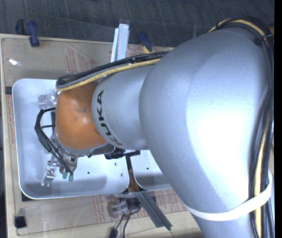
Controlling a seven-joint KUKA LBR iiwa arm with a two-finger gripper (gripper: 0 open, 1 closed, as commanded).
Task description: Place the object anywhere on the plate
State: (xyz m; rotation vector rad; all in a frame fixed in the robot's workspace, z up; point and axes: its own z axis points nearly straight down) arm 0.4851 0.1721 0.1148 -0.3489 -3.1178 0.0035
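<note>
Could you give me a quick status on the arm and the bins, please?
Gripper low over left bin, near its front wall. Nothing seen between fingers. Arm covers most of both bins; plate and object can't be made out.

robotics lab | clamped wooden bench [12,48] | white bin [24,133] | grey arm [200,113]

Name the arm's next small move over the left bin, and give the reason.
Probably lift straight up a little: the gripper hangs low over the left bin, and the arm hides most of both bins, so plate and object can't be located.
</note>
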